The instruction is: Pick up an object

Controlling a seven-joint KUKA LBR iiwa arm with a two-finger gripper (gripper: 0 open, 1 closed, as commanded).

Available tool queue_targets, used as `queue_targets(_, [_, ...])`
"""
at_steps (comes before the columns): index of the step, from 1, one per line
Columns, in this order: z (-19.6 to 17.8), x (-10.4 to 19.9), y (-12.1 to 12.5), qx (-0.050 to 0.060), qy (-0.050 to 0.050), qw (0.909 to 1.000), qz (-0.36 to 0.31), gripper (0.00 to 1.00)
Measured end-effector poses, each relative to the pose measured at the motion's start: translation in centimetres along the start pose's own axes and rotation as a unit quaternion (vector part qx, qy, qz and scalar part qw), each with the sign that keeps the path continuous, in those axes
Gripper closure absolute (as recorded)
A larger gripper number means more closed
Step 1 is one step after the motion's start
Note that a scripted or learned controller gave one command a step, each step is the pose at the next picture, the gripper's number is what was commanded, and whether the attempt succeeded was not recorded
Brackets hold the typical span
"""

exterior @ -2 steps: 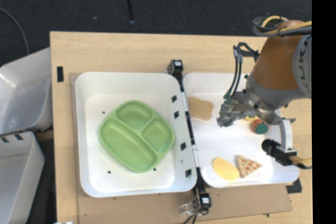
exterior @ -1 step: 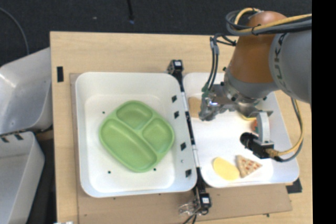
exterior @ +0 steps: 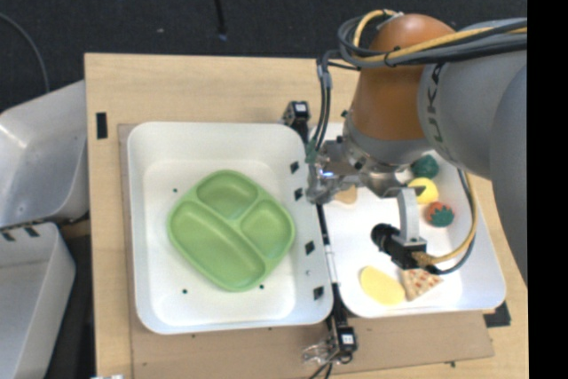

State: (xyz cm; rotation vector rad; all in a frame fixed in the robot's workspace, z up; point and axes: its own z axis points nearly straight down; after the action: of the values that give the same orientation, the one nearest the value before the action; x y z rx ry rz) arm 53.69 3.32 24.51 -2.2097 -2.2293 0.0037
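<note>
Grey arm (exterior: 484,102), orange band (exterior: 399,75), yellow and black cables (exterior: 444,40)

The grey arm's orange-banded wrist points straight down, its hand (exterior: 355,189) underneath.

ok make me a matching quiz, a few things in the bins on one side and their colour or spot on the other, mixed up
Things:
1. divided plate
2. pizza slice toy
3. flat oval piece
4. round ball by the arm

Colour or spot:
A. yellow, front of the right bin
B. green, lying in the left bin
C. yellow, right bin, just under a dark green piece
D. tan with red spots, front of the right bin

Pairs: 1-B, 2-D, 3-A, 4-C
</note>
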Motion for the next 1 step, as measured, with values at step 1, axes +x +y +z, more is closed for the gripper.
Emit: queue_targets(1, [0.18,5.40,-0.30,0.000,0.000,1.0000,0.000,1.00])
